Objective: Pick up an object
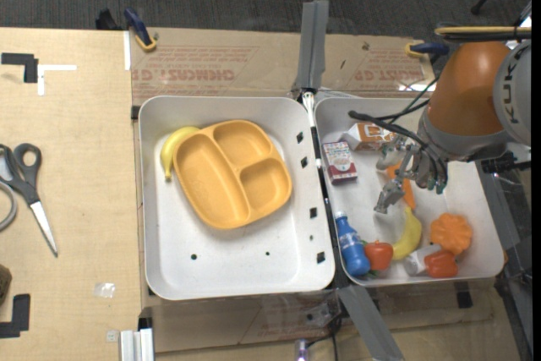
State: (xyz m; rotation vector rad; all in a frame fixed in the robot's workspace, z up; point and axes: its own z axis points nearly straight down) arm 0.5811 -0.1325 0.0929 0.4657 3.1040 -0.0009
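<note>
Gripper: low over the right bin, whether it grips anything cannot be told.
Banana: just below the gripper, beside a red tomato.
Left bin: orange divided plate.

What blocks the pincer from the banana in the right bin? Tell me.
Nothing visible. The pincer hangs just left of and above the banana, with bare bin floor around it. The tomato lies at the banana's lower end, off the path.
</note>
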